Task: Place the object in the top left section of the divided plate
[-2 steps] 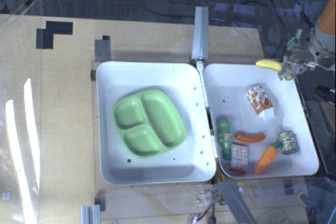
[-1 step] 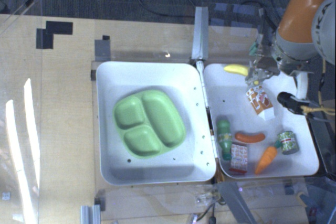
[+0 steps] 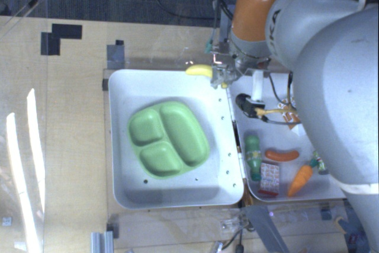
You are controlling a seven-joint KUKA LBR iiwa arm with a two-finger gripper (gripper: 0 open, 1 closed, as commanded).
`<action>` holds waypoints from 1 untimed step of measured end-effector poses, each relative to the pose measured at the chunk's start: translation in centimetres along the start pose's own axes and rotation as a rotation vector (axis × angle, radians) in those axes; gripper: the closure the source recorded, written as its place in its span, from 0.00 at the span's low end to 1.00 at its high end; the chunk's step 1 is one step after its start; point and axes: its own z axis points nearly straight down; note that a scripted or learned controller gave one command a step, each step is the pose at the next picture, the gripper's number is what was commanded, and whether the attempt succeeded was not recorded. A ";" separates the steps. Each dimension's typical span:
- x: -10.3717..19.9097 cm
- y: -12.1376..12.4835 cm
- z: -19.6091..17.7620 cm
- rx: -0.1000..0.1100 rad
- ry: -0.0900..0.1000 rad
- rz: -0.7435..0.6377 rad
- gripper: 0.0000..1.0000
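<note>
A small yellow banana (image 3: pixel 198 70) hangs over the far rim of the left bin (image 3: pixel 118 145). Its right end sits between the fingers of my gripper (image 3: pixel 219 77), which is shut on it. The green divided plate (image 3: pixel 169 139) lies in the middle of the left bin, turned at a slant. Its top left section (image 3: pixel 145 126) is a small hollow with nothing in it. The gripper is above and to the right of the plate, near the wall between the two bins.
The right bin (image 3: pixel 254 189) holds a green bottle (image 3: pixel 253 154), a sausage (image 3: pixel 282 156), a carrot (image 3: pixel 300 179) and a small patterned packet (image 3: pixel 269 176). My arm covers much of that bin. White bin floor surrounds the plate.
</note>
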 end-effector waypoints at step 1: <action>-15.4 1.7 -0.4 0.010 -0.004 0.142 1.00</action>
